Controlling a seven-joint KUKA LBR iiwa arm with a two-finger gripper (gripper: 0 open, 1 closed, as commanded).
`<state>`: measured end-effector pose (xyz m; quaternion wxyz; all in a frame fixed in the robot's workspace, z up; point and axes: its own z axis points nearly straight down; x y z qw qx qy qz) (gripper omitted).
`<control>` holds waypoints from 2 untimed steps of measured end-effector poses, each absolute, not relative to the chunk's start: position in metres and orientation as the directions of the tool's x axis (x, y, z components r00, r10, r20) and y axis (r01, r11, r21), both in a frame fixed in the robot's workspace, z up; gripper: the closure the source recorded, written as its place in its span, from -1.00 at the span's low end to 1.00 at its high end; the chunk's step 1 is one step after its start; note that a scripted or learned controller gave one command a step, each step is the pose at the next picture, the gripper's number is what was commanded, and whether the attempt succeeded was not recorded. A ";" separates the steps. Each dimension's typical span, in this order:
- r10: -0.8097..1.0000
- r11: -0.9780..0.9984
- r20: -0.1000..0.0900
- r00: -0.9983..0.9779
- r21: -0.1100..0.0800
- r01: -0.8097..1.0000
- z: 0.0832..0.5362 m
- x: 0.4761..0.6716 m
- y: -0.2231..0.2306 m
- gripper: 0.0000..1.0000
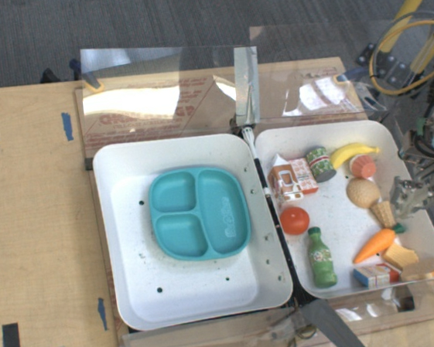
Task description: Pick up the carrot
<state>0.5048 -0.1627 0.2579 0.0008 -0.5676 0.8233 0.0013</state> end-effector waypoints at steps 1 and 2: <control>-0.987 0.162 -0.003 -0.162 -0.008 -0.987 0.097 0.506 -0.139 1.00; -0.997 0.076 0.001 -0.076 -0.010 -0.997 0.275 0.512 -0.197 1.00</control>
